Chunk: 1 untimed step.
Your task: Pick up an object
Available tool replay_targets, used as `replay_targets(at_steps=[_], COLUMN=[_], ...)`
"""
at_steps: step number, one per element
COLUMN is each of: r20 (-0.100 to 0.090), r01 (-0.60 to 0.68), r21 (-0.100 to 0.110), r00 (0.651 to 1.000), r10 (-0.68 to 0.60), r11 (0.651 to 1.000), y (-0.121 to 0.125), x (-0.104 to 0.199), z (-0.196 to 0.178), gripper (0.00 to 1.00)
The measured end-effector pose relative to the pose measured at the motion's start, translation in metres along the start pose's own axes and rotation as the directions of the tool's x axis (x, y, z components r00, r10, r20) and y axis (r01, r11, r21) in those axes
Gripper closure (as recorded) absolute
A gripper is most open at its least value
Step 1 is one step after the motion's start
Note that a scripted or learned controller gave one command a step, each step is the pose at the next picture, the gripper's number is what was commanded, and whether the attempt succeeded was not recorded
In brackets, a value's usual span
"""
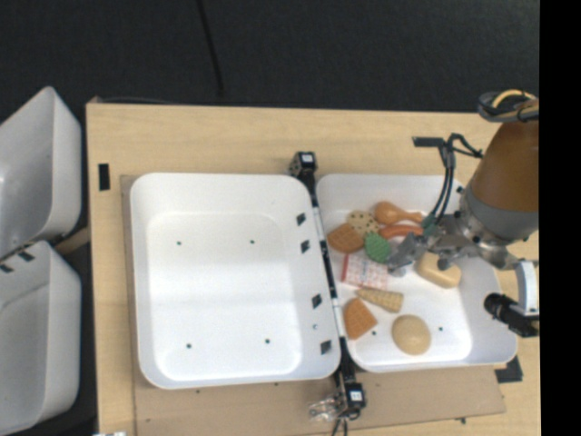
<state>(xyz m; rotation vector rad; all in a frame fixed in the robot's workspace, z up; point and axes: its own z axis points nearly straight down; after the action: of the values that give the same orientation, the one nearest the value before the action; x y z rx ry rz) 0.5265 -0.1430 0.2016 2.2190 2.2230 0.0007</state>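
Several small toy foods (377, 248) crowd just beside the pincer (406, 254), whose state I cannot tell, so it may slip between them.

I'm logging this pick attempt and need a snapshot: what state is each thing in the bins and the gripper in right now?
Left bin: flat on the bench.
Right bin: holds all the toy food.
Round tan ball: resting loose, apart from the rest.
Orange wedge: lying flat by the divider.
Waffle cone: on its side.
Green piece: lying in the pile.
Gripper: lowered into the right bin, at the pile; grasp unclear.
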Motion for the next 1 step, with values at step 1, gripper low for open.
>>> replay_targets(at_steps=[1], r20=[-0.002], r01=[0.002], r21=[0.01], r00=[1.0], r10=[-0.002], r11=[1.0], y=[-0.0016], x=[0.0323], z=[0.0994], gripper=[0.0])
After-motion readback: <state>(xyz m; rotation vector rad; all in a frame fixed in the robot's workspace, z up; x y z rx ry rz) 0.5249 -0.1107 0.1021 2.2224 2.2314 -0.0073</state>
